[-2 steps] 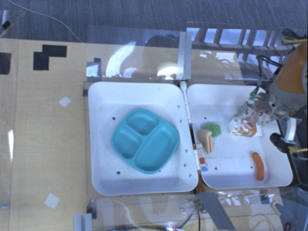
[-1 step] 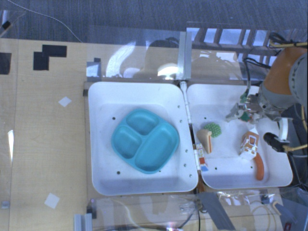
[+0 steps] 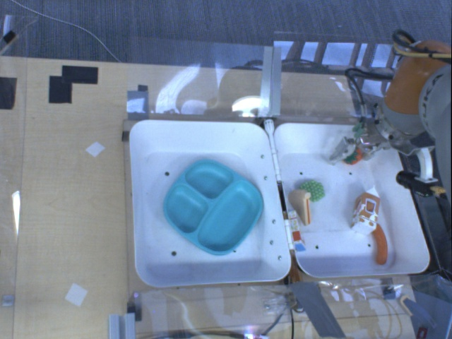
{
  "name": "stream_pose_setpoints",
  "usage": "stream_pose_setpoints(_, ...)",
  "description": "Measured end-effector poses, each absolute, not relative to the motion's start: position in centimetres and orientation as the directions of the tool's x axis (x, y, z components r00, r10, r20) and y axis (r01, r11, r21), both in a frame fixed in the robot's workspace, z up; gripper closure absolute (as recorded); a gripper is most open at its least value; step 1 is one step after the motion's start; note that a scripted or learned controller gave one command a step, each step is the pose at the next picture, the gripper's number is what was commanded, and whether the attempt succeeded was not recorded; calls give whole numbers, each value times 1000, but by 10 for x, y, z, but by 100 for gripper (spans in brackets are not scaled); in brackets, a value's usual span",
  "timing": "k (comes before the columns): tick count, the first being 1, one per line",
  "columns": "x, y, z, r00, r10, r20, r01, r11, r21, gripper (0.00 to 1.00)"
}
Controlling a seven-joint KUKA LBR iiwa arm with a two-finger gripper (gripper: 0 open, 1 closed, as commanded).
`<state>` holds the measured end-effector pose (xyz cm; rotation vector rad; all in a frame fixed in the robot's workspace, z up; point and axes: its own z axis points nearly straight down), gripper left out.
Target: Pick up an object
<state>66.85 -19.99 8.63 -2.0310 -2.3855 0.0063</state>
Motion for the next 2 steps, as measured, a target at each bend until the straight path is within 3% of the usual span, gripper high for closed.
stream_pose_setpoints(1,673,-199,98,-167,986,-5,986,167,7,100)
stream_pose_setpoints(2,634,-155,187,-279,960,-2,960,279,5,100)
